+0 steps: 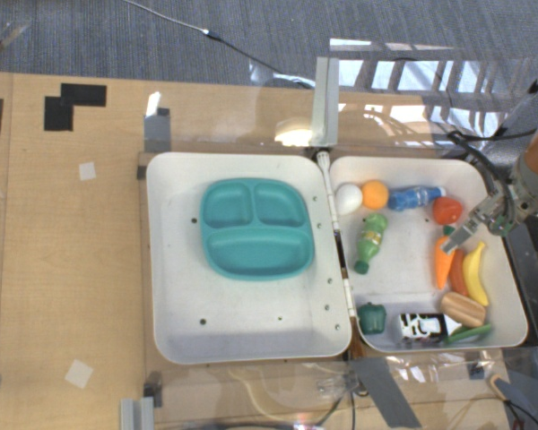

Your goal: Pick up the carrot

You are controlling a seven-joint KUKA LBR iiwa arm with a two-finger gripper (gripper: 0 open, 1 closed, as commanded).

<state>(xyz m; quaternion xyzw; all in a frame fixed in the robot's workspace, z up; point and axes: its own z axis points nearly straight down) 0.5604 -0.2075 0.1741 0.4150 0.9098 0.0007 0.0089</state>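
A slanted overhead view of a wooden bench holding two shallow white plastic bins side by side. The left bin (175,267) holds one teal plastic plate with three compartments (255,228). The right bin (403,271) holds a scatter of toy food.

The slim orange plastic carrot (443,261) lies near the right bin's right wall, roughly upright in the picture, with a curved yellow toy banana (475,273) just beside it on the right and a red toy tomato (446,210) just above it.

The grey two-finger gripper (463,234) reaches in from the right and sits at the carrot's upper end — touching it or very close; which one cannot be told. Whether it is parted or closed cannot be told from here either. The carrot lies on the bin floor, so the pick looks unfinished: the approach seems done, with the grip and lift still to come.

Counted in the right bin, one of each: a white egg-shaped toy (348,197), an orange ball-shaped fruit (374,194), a blue plastic bottle lying on its side (415,197), a green toy bottle (369,243), a dark green pepper-like toy (371,317), a tan bread-roll-shaped toy (464,309), a black-and-white patterned item (421,327) and a thin green pod (470,334) — plus the carrot, banana and tomato.
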